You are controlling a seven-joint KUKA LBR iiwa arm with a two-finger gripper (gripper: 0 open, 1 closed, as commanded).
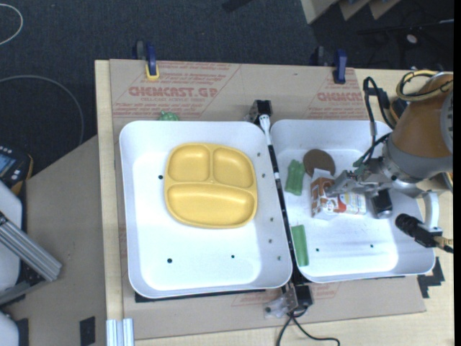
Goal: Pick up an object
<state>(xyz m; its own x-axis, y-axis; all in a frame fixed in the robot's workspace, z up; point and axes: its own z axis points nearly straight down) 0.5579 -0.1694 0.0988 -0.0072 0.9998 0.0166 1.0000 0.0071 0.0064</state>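
A: Where's the target sitting?

B: Red-and-white packet (pixel 333 197) is lying in the right bin (pixel 346 262), about mid-bin, near the arm side. Gripper (pixel 351 182) is hovering right at its upper right edge, touching or just above; can't separate the two.

A: Is it gripping?

B: Can't tell. Fingers are blurring into the packet and wrist hardware, so how far open they are isn't reading. Nothing is visibly sitting between them.

A: What else is lying in that bin?

B: Brown disc (pixel 318 161) is sitting just above the packet. Green block (pixel 294 177) is lying to the packet's left, near the bin wall. Green strip (pixel 300 244) is lying lower left, along the wall.

A: Arm?

B: Arm (pixel 421 139) is reaching in from the right, orange band showing, cables looping above it.

A: Left bin?

B: Left bin (pixel 194 265) is holding a yellow divided plate (pixel 211 185), upper middle, three compartments, well apart from the gripper.
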